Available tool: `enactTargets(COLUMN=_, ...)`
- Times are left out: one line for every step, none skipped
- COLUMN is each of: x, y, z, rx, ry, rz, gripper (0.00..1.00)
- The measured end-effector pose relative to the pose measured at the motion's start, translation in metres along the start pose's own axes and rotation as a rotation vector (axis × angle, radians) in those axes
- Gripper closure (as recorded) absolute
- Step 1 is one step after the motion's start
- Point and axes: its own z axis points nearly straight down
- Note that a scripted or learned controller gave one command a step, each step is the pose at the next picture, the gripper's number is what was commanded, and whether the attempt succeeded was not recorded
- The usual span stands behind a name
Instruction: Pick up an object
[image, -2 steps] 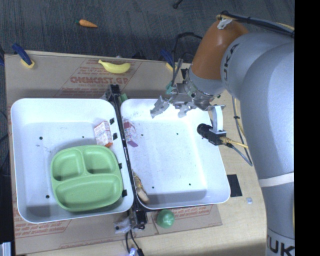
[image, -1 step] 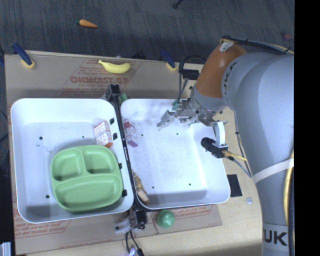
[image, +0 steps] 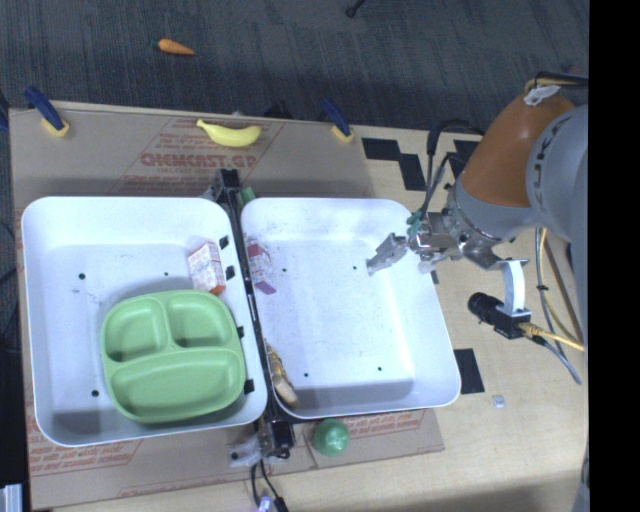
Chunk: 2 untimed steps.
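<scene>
Green tray (image: 175, 365) left bin, gripper (image: 385, 255) right

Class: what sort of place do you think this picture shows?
Probably a robotics lab test bench: a grey-and-orange arm reaches over two white bins, with toy items like a green tray and a banana.

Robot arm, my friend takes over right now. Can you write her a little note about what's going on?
Gripper: over the right bin, near its right side, nothing seen between its fingers.
Things: green tray and small red-and-white packet in the left bin; another small packet and a tan thing at the right bin's left edge; banana behind the bins; green ball in front.
Done: nothing picked up.
Left: grasp and lift one object.
</scene>
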Motion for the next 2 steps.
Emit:
enactTargets(x=-0.001, y=-0.024, z=0.11, rx=0.002, ry=0.001, rz=-0.003, gripper=0.0)
enactTargets(x=0.018, y=-0.095, z=0.075, rx=0.001, ry=0.001, rz=-0.003, gripper=0.0)
